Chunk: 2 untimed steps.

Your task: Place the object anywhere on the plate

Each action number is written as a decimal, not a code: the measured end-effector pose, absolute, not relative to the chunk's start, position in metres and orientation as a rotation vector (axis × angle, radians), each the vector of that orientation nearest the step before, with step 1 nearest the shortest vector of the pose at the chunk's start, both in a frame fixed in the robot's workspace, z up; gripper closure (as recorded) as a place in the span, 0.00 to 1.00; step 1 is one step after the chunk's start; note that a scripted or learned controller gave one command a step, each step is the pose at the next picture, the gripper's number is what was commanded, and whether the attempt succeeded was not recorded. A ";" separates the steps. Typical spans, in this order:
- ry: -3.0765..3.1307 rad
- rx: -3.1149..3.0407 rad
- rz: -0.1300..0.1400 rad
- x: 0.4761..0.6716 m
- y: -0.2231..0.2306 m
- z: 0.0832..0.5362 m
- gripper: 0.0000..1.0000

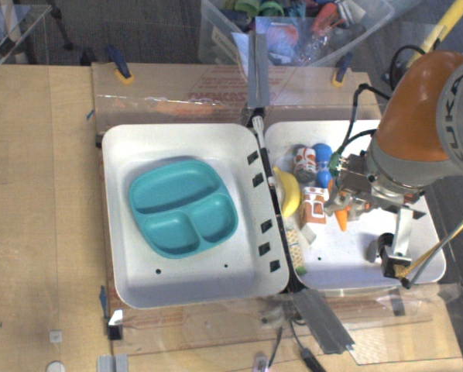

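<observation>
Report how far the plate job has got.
Nothing looks done: the teal plate in the left bin carries no object. In hand: the end effector is down among the banana and other items in the right bin. Picking one and placing it remains.

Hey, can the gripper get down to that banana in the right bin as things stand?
Probably yes. The banana lies uncovered by the divider at the right bin's left edge, and the gripper sits just right of it. The carton crowds its right side, and the divider may hamper the fingers.
</observation>
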<state>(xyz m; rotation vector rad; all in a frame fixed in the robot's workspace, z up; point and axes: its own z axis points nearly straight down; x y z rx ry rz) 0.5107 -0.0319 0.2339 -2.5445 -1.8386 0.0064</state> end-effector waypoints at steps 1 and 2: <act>-1.814 -2.560 0.007 0.502 0.049 0.183 1.00; -1.900 -2.501 0.004 0.569 0.155 0.188 1.00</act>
